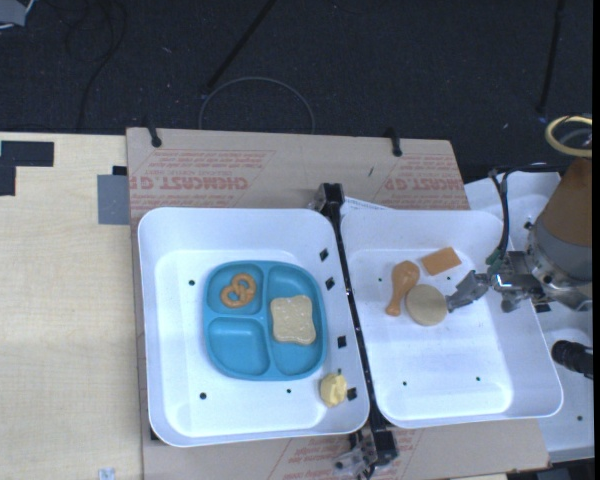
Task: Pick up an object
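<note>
I have the gripper (467, 293) low in the right bin (525, 393), its fingers reaching left toward the disc (427, 306). The tips sit just beside the disc's right edge, perhaps touching it. At this slant I cannot tell whether the jaws stand apart or together, and nothing shows between them, so I count no grasp yet. The drumstick (401, 285) lies just left of the disc, the orange wedge (441, 261) close above. I judge this the approach step. Next I would need the fingers astride the disc, then closed, then lifted clear of its neighbours.
</note>
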Controlling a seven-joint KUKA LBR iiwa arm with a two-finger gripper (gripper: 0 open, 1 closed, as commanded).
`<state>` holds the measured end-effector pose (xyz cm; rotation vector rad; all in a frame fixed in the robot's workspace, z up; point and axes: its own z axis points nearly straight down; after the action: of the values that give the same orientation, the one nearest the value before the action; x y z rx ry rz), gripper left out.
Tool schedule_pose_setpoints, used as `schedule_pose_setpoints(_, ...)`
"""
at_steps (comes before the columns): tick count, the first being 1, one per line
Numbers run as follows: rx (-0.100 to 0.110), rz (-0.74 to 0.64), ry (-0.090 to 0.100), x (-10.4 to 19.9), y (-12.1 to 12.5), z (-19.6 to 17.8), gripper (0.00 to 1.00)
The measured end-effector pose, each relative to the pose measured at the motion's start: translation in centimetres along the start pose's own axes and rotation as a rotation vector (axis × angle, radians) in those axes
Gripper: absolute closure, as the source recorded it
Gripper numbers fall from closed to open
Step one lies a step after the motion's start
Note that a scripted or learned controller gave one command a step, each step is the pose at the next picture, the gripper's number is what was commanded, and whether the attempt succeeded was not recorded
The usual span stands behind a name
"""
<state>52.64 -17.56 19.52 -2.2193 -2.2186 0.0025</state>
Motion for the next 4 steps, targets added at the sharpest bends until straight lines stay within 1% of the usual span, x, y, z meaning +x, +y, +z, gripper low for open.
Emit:
schedule_pose_setpoints(1, 0.005, 0.0, 0.002, 0.2, -0.6, 6.3, 0.0)
schedule_pose_setpoints(2, 0.0, 0.0, 0.0, 0.3, -0.6, 11.0, 0.0)
schedule_pose_setpoints(3, -0.002, 0.005, 0.0, 0.1, -0.5, 9.7, 1.0)
schedule_pose_setpoints(4, -0.006, -0.001, -0.002, -0.1, -0.8, 3.4, 1.0)
